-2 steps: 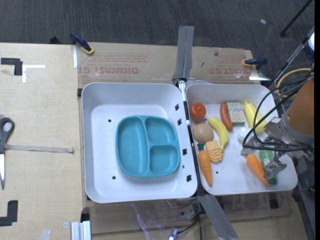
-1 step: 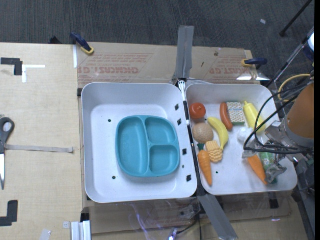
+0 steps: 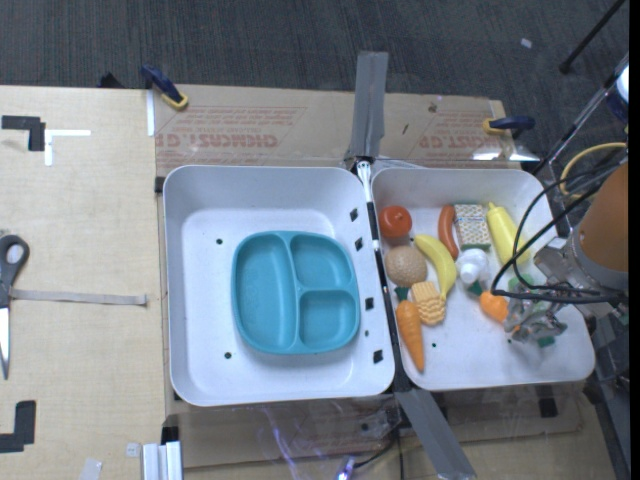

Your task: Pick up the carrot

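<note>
The carrot (image 3: 410,335) lies in the right bin (image 3: 470,368), near its left wall towards the front, with its tip pointing to the front. It is orange and rests just below a yellow ridged piece (image 3: 430,303). My gripper (image 3: 530,323) hangs low over the right side of the same bin, well to the right of the carrot and apart from it. A small orange piece (image 3: 493,306) sits just left of the gripper.
The right bin also holds a tomato (image 3: 396,221), a banana (image 3: 437,258), a brown round item (image 3: 406,264), a sausage (image 3: 447,230), a white item (image 3: 470,265) and a yellow corn cob (image 3: 502,230). A teal divided plate (image 3: 297,291) lies in the left bin (image 3: 190,268).
</note>
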You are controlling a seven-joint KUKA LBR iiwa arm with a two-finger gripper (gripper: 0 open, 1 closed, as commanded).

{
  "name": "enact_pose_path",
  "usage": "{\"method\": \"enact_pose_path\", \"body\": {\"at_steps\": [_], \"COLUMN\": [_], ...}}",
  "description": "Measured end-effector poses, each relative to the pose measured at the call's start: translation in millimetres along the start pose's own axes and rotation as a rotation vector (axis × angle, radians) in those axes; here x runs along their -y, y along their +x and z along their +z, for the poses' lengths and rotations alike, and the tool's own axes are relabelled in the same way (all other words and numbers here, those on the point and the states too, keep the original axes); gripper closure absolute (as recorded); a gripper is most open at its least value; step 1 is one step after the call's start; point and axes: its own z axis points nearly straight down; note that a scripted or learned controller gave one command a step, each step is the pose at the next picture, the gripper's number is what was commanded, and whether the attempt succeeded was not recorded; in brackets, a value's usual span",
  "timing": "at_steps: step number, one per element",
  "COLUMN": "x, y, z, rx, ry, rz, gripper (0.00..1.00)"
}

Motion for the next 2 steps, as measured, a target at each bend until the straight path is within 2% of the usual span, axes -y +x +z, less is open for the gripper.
{"method": "enact_pose_path", "body": {"at_steps": [1,2], "x": [0.0,-39.8], "y": [0.0,-18.2], "z": [0.0,14.4], "rx": [0.000,-0.004], "ry": [0.000,-0.008], "rz": [0.000,-0.090], "gripper": [0.00,0.00]}}
